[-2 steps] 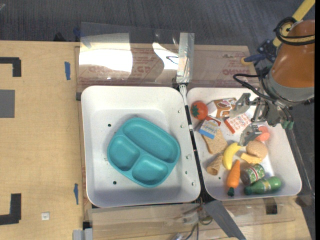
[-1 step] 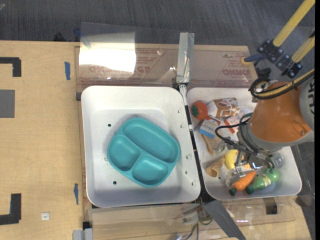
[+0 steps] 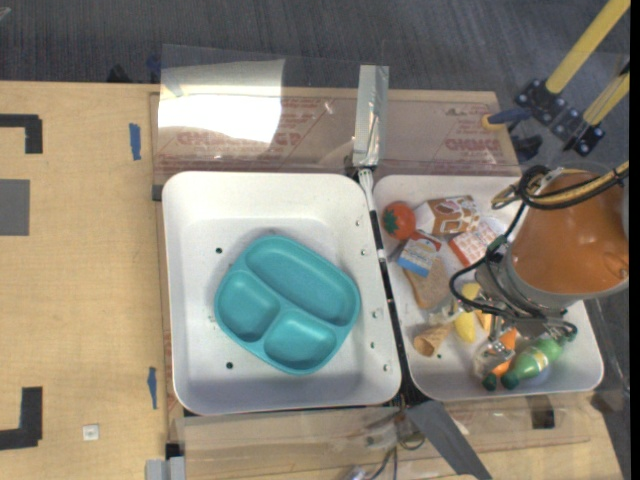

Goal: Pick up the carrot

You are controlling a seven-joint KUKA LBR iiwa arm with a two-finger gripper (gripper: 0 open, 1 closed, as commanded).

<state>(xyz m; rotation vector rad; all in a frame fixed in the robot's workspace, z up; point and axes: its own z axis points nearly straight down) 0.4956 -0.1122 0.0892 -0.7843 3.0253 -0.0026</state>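
Observation:
The carrot [image 3: 512, 368], orange with a green leafy end, lies near the front right corner of the right bin [image 3: 590, 368]. My gripper [image 3: 500, 336] is low over that corner, directly above and touching or nearly touching the carrot's orange end. The orange band and wrist cover most of the gripper, and cables hang around it. Part of the carrot is hidden under the gripper.
The right bin also holds a red tomato [image 3: 399, 218], snack packets [image 3: 458, 218], a blue and white packet [image 3: 418, 258], a tan cone-like piece [image 3: 430, 341] and a yellow item [image 3: 465, 326]. A teal divided plate [image 3: 290, 303] lies in the left bin [image 3: 190, 268].

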